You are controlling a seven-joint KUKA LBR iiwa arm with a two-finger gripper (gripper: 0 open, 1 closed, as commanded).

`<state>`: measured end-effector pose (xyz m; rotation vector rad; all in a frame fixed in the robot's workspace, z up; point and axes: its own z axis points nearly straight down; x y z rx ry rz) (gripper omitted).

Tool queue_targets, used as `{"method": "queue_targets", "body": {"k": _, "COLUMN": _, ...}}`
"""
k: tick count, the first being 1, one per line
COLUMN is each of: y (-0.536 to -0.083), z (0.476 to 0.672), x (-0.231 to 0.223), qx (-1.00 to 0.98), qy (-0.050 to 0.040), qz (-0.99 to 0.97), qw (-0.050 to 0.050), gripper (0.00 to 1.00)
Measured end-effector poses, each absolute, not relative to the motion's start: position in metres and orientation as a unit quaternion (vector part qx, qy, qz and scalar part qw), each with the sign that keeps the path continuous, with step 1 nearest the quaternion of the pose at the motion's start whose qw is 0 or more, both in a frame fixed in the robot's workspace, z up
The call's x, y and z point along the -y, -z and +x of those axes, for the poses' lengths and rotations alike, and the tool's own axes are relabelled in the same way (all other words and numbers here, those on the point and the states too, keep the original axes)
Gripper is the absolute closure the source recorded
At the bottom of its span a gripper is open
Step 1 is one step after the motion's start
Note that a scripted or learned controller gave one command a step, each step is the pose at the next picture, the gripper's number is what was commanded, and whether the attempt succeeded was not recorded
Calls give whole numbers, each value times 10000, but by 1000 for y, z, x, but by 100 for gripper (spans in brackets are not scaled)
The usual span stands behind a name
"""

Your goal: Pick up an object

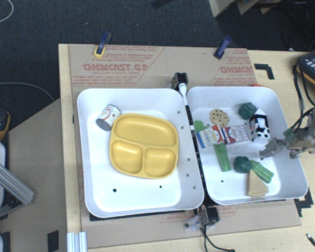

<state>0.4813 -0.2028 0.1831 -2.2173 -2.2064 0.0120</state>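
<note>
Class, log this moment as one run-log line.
gripper: over right bin edge | holding: nothing seen | nearest: cow toy | yellow tray: left bin

Red print reading "CHEMCAST GP" runs across the brown protective sheet (147, 62) covering the desk. A second, similar print at the sheet's right is too blurred to read.

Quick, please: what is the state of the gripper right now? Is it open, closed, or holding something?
Gripper: at the right edge of the right bin, nothing seen between its fingers; open or closed cannot be told.
</note>
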Motion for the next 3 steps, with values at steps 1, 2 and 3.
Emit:
{"method": "queue_targets", "body": {"k": 1, "y": -190, "z": 485, "x": 202, "qx": 7070, "qy": -2, "qz": -7072, "qw": 3, "gripper": 0}}
{"method": "queue_targets", "body": {"k": 2, "y": -132, "z": 482, "x": 211, "qx": 7067, "qy": -13, "qz": -7075, "qw": 35, "gripper": 0}}
{"method": "queue_targets", "body": {"k": 3, "y": -82, "z": 481, "x": 210, "qx": 7069, "qy": -7, "qz": -7073, "qw": 30, "gripper": 0}}
